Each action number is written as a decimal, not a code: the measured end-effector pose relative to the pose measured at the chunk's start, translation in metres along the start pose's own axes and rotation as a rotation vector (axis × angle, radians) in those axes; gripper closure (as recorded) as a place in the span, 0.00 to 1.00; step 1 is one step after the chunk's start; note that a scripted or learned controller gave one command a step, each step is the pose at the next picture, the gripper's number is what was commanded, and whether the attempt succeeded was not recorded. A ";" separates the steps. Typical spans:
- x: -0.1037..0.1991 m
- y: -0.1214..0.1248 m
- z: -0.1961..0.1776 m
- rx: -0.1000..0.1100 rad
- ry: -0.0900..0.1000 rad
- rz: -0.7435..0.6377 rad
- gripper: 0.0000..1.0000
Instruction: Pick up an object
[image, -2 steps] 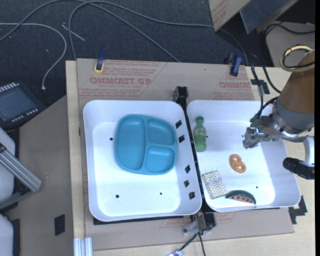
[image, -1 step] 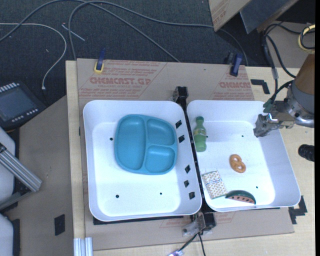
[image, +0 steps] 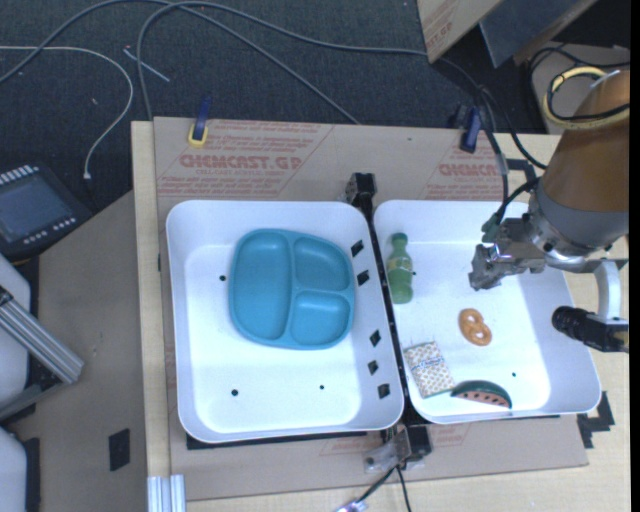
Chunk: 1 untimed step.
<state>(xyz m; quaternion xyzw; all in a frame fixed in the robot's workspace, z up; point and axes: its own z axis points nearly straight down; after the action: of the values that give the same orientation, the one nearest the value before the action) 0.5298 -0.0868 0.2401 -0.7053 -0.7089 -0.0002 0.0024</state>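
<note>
dark carpet (image: 300, 50), loose white cables (image: 110, 75)

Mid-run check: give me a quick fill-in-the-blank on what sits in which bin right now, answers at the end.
1. The blue divided plastic plate lies in the ____ white bin.
2. The green plastic bottle lies beside the ____ between the bins.
3. The toy watermelon slice lies by the right bin's ____ edge.
4. The gripper hovers above the ____ bin.

Answers: left; divider; near; right

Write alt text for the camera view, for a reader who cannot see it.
A robot arm's gripper hovers over the right white bin, which holds a green bottle, a pretzel, a checkered packet and a watermelon slice. The left bin holds a blue divided plate.
</note>
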 end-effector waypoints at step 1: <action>0.049 -0.019 0.006 0.001 0.000 0.000 1.00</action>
<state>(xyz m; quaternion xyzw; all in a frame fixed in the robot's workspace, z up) 0.5110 -0.0381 0.2343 -0.7054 -0.7088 0.0002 0.0026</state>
